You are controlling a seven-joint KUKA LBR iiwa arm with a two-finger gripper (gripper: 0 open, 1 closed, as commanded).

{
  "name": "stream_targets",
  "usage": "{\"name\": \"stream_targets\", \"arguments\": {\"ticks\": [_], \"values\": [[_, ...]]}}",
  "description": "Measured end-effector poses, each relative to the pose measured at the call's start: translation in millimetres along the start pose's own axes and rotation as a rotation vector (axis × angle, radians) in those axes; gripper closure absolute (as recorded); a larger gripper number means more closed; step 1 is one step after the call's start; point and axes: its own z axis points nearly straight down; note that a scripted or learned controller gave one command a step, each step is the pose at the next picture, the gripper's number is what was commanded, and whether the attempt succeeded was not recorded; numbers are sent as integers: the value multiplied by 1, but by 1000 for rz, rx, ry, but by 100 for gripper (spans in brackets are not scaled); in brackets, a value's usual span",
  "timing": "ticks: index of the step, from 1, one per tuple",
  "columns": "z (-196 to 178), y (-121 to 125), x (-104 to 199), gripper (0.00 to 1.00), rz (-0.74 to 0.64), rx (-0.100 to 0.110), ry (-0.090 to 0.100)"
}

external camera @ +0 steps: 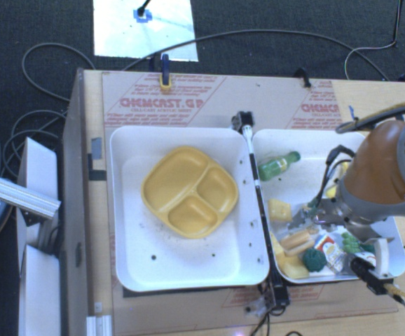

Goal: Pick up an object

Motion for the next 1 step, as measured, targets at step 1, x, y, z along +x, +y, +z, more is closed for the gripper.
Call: {"name": "stream_targets", "arguments": {"ticks": [1], "values": [[-4, 82, -19, 0, -2, -4, -1]]}}
